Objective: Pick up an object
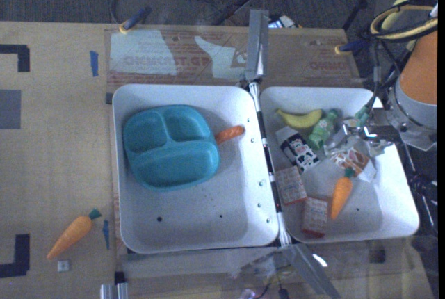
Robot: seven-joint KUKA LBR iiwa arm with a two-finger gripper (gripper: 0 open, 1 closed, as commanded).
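Note:
My gripper (pixel 357 133) hangs low over the upper right part of the right bin (pixel 396 221), below the orange band of the arm. Directly under and in front of it lies a small orange-and-white packet (pixel 354 160). A green object (pixel 321 129) sits just to its left, beside a yellow banana (pixel 300 117). A black-and-white carton (pixel 297 151), an orange carrot (pixel 341 197) and two reddish boxes (pixel 290 185) (pixel 315 215) lie further forward in the same bin. I see nothing lifted off the bin floor.
The left bin (pixel 188 221) holds a blue divided plate (pixel 170 146) and a small carrot (pixel 229 133) by its right wall. Another carrot (pixel 69 235) lies on the bench at the front left. Cables and stands crowd the back right.

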